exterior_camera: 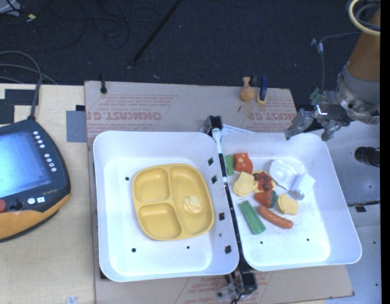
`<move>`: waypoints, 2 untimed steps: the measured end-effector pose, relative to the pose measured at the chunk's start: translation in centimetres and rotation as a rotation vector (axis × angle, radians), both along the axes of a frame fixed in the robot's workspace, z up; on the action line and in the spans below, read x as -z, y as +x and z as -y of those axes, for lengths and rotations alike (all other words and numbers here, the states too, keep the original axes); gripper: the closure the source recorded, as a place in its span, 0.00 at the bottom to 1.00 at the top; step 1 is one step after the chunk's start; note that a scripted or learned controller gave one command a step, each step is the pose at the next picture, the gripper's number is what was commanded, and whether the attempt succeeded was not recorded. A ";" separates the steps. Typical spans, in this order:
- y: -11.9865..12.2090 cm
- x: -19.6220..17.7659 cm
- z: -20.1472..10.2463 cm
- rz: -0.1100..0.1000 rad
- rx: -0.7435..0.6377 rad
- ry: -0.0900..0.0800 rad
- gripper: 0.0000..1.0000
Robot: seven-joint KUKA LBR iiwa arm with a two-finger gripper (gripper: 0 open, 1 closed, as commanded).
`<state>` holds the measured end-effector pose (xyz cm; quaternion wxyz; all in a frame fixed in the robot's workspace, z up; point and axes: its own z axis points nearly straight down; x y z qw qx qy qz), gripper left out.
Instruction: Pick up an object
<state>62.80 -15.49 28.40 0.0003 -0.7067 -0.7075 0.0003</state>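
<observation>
The right white bin (337, 233) holds a heap of toy food: a red piece (243, 162), a yellow wedge (244, 184), a green stick (252, 217), a sausage (276, 218), a white cup (285, 168) and a spoon (295, 193). My gripper (312, 128) hangs over the bin's far right corner, above and behind the heap. It stands open, with nothing between its fingers. In the left bin (112, 233) lies a yellow divided tray (171, 201) with a small pale yellow piece (193, 203) in one compartment.
A teach pendant (23, 176) lies at the bench's left. A small wooden peg (247, 91) and a blue item (263, 88) stand on the cardboard behind the bins. A black divider (221, 189) runs between the bins.
</observation>
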 end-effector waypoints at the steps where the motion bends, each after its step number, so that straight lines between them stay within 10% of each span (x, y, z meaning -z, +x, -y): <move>1: -4.7 9.8 -8.1 -0.009 -0.001 0.003 0.00; 2: -5.8 16.4 -7.3 -0.002 0.001 -0.001 0.00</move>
